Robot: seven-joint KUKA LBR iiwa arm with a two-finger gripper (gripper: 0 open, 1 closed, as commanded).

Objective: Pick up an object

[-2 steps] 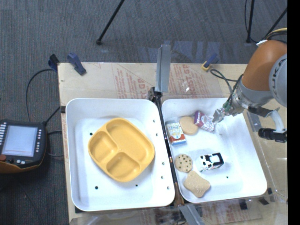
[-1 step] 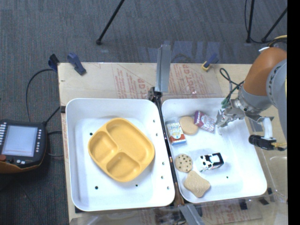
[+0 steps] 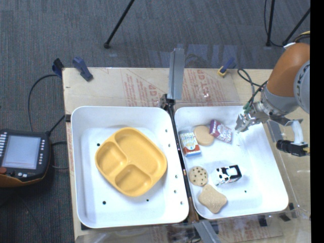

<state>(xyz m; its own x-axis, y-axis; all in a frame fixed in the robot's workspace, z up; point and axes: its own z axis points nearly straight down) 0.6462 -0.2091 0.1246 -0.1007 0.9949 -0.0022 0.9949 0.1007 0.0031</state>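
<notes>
Camera view looks down on two white bins side by side on the bench. The left bin (image 3: 83, 135) carries a yellow divided plate (image 3: 130, 161) near its middle. The right bin (image 3: 263, 171) has the small things: a small carton with an orange label (image 3: 190, 142) at about nine o'clock against its left wall, a round tan cookie-like piece (image 3: 204, 135) touching that carton's right side, and a purple-and-white packet (image 3: 221, 131) just beside it toward twelve o'clock. Lower down, a chocolate-chip cookie (image 3: 198, 175) lies at about seven o'clock, a black-and-white toy cow (image 3: 229, 174) sits near the centre, and a slice of toy bread (image 3: 212, 198) lies at six o'clock.

The gripper (image 3: 243, 122) hangs over the right bin at about one o'clock, just right of the purple-and-white packet. Whether its fingers are parted or closed cannot be told at this size, and nothing is visibly between them.
</notes>
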